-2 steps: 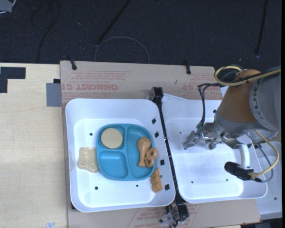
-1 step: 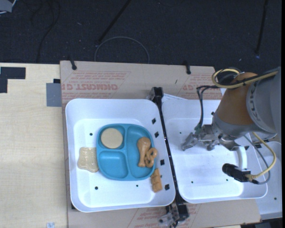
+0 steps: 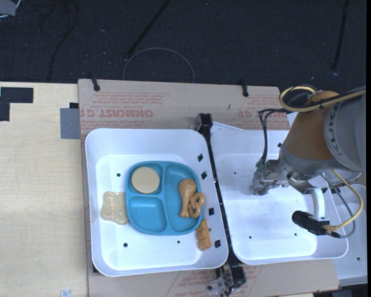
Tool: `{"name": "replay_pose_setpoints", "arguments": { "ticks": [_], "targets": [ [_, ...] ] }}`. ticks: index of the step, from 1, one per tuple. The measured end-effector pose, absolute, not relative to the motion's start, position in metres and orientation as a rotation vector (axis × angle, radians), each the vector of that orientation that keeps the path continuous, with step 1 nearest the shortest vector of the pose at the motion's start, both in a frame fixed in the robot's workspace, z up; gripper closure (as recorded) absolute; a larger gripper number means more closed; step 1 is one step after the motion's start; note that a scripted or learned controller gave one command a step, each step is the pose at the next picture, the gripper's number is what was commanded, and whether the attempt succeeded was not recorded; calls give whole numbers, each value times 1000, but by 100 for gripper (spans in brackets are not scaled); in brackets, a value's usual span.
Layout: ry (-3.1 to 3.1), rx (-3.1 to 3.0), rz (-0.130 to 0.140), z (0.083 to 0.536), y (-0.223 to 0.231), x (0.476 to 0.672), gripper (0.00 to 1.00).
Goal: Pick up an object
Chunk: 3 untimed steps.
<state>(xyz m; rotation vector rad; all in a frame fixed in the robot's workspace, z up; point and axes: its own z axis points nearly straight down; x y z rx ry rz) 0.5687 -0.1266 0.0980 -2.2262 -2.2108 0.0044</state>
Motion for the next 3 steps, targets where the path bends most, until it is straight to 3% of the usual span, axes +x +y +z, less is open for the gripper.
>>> {"name": "replay_pose_setpoints", "arguments": {
  "ticks": [3],
  "targets": [
    [-2225,-2222,-3,264,-129,574,100]
  ]
}}
